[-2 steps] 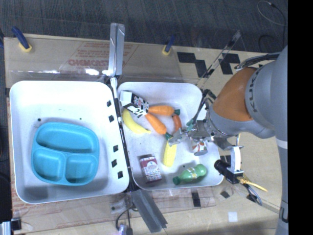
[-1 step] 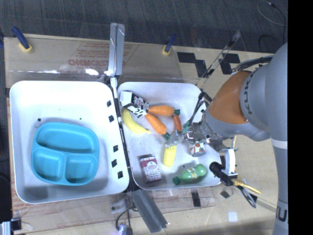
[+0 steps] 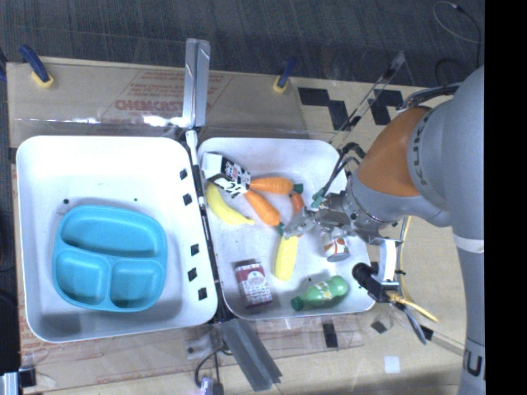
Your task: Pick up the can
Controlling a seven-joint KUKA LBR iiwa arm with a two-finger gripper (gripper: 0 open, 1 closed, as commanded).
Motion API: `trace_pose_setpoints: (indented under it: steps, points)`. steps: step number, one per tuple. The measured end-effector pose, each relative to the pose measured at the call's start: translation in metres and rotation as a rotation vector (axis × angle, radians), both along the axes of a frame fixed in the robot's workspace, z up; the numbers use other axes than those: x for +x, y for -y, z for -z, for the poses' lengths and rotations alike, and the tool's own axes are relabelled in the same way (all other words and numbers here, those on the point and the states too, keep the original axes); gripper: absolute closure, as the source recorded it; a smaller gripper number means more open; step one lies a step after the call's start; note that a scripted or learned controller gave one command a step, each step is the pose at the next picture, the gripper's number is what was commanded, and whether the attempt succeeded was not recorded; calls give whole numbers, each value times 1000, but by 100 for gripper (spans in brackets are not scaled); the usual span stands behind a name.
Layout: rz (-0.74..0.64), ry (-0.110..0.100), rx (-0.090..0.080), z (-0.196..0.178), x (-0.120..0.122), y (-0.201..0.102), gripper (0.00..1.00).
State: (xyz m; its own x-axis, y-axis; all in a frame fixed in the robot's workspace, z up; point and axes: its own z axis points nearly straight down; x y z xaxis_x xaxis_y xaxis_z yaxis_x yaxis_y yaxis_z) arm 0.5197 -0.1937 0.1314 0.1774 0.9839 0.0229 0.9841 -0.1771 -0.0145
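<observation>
The gripper (image 3: pixel 317 218) sits in the right bin (image 3: pixel 247 148) at about 3 o'clock of it; its fingertips merge into metal clutter, so whether they are parted or closed cannot be made out. The can (image 3: pixel 336 246), just toward 5 o'clock from the gripper, is half covered by the wrist hardware; only a red and white patch shows, label unreadable. The arm (image 3: pixel 449 171) is cut off at the frame's right side. A small black and white carton (image 3: pixel 231 174) at 11 o'clock of that bin has print too small to read. The box (image 3: pixel 253 282) near 6 o'clock: lettering blurred. Printing on the bench cardboard (image 3: pixel 148 97) is faint, illegible.
</observation>
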Motion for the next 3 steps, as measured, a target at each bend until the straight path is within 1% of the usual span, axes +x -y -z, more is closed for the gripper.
trace_pose_setpoints:
  steps: [1, 2, 3]
  points:
    - [117, 3, -23, -46, -34, 6, 0]
    - [141, 20, -26, 27, -4, 7, 0]
    - [388, 27, -24, 30, -23, 2, 0]
